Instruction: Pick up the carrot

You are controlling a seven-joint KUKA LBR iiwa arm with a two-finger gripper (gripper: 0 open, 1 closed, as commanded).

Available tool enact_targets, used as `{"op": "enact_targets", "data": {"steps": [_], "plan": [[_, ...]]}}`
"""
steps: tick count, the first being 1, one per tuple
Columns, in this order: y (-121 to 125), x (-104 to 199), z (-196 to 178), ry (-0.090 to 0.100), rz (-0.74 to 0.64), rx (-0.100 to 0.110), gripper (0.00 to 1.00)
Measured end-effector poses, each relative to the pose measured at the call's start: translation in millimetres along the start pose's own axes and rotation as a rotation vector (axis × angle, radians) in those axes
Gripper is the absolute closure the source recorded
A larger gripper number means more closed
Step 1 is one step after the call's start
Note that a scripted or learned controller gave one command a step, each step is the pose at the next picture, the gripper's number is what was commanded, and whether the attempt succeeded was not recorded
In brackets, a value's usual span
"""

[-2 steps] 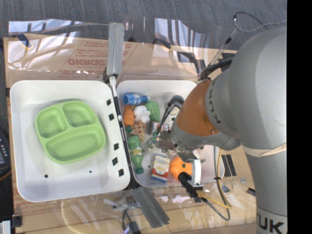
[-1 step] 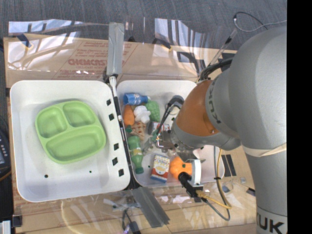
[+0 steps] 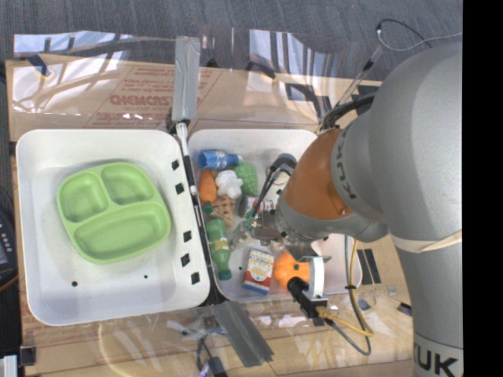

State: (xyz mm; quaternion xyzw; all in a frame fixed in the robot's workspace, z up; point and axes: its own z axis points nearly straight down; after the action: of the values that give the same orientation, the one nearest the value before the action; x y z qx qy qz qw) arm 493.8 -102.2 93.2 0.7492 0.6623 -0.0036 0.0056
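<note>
The carrot point(image 3: 207, 186) is a short orange piece lying at the left side of the right bin point(image 3: 259, 137), close to the divider. My gripper point(image 3: 254, 221) hangs low over the middle of that bin, to the right of the carrot and slightly nearer the front, apart from it. It sits among cluttered items, and the grey arm with its orange band point(image 3: 314, 188) covers the bin's right half.
Around the carrot lie a blue bottle point(image 3: 218, 160), a white lump point(image 3: 229, 183), a green item point(image 3: 248, 177), a green bottle point(image 3: 218, 246), a small carton point(image 3: 258, 270) and an orange ball point(image 3: 284, 270). The left bin point(image 3: 35, 210) holds a green divided plate point(image 3: 115, 210).
</note>
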Motion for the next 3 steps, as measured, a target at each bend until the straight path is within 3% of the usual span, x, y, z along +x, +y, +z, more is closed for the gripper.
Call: {"op": "enact_targets", "data": {"steps": [1,2,3], "plan": [[0,3,-9,0.006,-0.006,0.005,1.0],[0,0,-10,0.002,-0.004,0.003,0.0],[-7,-71,1,0.013,0.159,0.003,0.0]]}}
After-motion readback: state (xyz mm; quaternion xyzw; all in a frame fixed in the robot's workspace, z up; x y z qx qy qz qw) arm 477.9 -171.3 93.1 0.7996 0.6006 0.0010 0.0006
